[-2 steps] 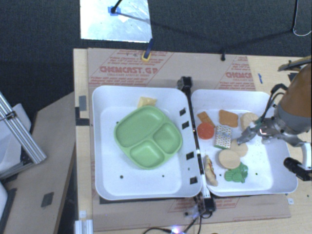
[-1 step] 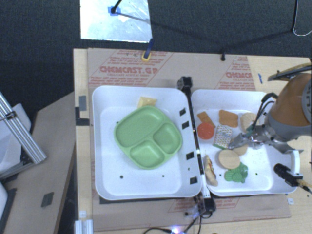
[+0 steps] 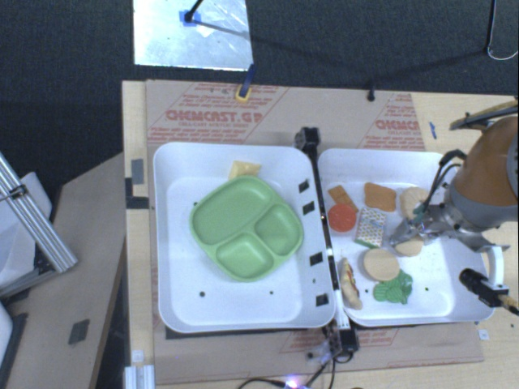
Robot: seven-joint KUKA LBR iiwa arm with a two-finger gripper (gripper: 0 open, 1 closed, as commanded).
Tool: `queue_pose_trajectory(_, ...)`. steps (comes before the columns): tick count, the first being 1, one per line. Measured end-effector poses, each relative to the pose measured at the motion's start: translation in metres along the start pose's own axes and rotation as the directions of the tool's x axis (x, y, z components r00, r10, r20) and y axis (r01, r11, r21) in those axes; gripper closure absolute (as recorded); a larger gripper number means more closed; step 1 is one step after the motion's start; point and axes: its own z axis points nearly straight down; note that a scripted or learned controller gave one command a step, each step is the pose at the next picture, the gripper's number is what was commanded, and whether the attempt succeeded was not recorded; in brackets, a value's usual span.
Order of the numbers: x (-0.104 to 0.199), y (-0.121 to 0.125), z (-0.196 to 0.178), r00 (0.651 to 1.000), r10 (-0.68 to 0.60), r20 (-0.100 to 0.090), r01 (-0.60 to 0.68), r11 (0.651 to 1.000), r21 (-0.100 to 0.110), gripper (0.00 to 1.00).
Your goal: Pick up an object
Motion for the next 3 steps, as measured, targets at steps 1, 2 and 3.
queue_pose_trajectory(1, 0.001, 0.004, -0.064, 1.000, -0.003, 0.001, 0.003, 1.000, -0.002, 1.00)
queue_pose_trajectory(2, -0.003, 0.006, -0.129, 1.000, -0.003, 0.002, 0.003, 1.000, -0.003, 1.00)
queue_pose_trajectory(3, -0.003, 0.007, -0.127, 1.000, -0.004, 0.000, 0.004, 1.000, 0.003, 1.00)
